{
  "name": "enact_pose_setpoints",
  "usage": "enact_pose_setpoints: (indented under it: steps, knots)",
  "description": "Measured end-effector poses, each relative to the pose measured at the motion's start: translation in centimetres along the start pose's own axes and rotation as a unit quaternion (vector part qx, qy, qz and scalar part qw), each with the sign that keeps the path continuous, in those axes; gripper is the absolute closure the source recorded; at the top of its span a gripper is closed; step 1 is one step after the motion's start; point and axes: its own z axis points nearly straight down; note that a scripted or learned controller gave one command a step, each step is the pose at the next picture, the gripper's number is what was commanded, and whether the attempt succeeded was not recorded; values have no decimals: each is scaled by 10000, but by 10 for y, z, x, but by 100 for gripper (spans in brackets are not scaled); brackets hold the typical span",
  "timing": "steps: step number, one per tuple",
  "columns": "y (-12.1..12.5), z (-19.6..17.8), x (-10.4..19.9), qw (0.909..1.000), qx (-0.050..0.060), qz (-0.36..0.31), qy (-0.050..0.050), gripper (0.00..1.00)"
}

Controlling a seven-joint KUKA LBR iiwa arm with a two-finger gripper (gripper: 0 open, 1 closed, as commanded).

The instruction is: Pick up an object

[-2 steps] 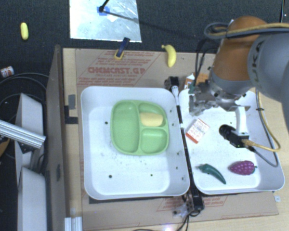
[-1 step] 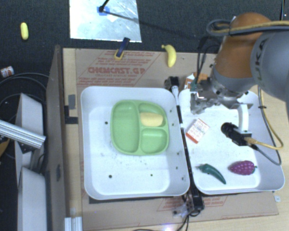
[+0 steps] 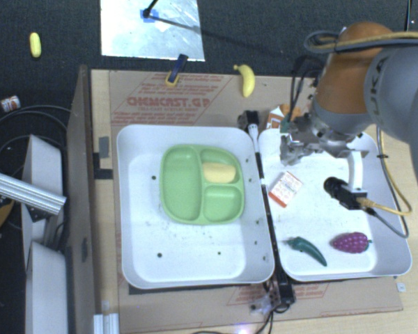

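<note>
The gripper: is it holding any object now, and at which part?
It cannot be told. The gripper hangs over the back of the right bin, and no object shows in it. The small carton lies apart below it.

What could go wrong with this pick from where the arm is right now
The gripper hangs near the right bin's upper left corner, close to the divider rim, so a descent there might strike the wall. The small red and white packet lies flat below it and may slip from the fingers rather than lift. The purple grape bunch and dark green pepper sit near the front wall, leaving little room.
</note>
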Motion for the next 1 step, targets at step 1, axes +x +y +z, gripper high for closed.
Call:
enact_pose_setpoints:
  steps: [1]
  knots:
    - [-10,-7,-5,10000,5,-4,5,100]
